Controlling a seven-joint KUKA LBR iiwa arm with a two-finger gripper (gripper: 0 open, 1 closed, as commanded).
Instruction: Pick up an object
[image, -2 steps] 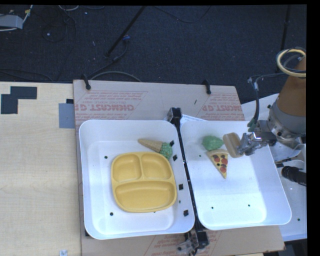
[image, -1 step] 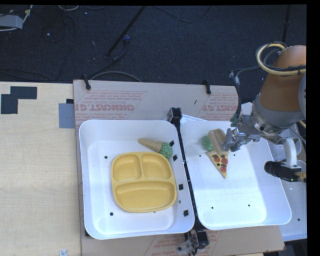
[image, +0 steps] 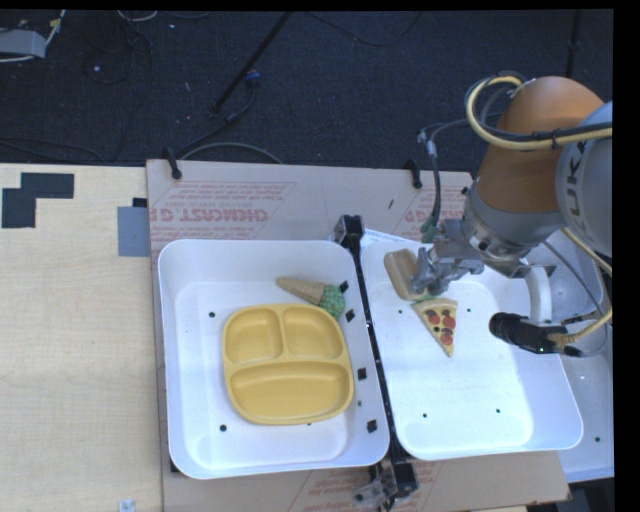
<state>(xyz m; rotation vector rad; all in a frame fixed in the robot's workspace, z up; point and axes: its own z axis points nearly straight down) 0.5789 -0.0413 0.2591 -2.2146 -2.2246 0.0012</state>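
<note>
We logged gripper (image: 432, 283) low over right white bin's (image: 500, 440) back-left corner, between tan toy bread slice (image: 399, 273) and toy pizza wedge (image: 440, 324); grasp state unclear. Bin's front half open.

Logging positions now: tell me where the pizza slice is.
The pizza slice lies in the right bin, near its upper left, just below the end effector.
</note>
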